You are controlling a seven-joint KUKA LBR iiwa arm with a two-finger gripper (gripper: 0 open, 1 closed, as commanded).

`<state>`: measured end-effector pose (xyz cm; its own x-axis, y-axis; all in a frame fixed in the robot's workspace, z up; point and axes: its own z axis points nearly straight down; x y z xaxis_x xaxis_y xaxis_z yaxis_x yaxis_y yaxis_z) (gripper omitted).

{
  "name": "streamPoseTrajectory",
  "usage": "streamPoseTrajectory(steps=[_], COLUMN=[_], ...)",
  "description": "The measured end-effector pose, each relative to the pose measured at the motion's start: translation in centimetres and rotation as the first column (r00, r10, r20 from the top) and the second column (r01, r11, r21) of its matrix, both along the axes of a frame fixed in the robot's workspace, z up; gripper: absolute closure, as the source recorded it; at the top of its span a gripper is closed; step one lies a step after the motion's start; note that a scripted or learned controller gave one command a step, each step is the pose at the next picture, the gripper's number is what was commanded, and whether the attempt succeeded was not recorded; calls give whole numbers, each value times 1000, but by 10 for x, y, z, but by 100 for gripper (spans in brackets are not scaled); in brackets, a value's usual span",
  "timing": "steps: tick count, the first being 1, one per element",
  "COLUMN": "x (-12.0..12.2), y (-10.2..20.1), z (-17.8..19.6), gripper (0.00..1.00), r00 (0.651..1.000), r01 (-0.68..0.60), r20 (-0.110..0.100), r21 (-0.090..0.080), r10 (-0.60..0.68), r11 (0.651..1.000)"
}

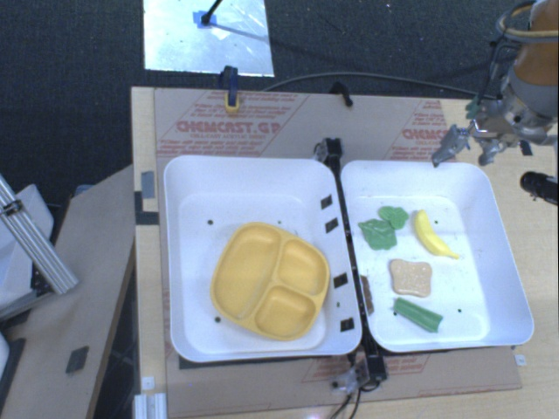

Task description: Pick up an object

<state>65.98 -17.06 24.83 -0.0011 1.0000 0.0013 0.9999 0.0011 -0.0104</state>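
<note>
"What lay nearest the lens?"

"Closest was the left bin (188, 201), bearing a yellow divided tray (270, 279) tilted toward five o'clock. Touching it at three o'clock sat the right bin (502, 260)."

"And the things to be picked?"

"All in the right bin. A green pod (417, 314) lay at six o'clock, a slice of toast (410, 278) just above it. Green leaves (382, 228) sat at nine o'clock of the bin's floor, and a yellow banana (432, 234) lay beside them toward three o'clock, apart from them."

"Where was the gripper?"

"The gripper (470, 145) hung at one o'clock over the bin's far rim, well apart from every item, under the orange-banded arm (534, 42). Its fingers (447, 143) stood spread, nothing between them."

"Anything beyond the bins?"

"A yellow clamp (231, 90) at twelve o'clock on the board."
</note>
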Motion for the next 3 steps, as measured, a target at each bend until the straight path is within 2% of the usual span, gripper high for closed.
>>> streamPoseTrajectory(steps=[1, 2, 3], x=[2, 6, 8], y=[1, 6, -4], z=[9, -34, -88], gripper=[0, 0, 0], r00=[1000, 1000, 1000], r01=[-2, -5, 0], r20=[13, 10, 11], r21=[-2, -2, -2], r10=[2, 5, 0], r11=[1000, 1000, 1000])
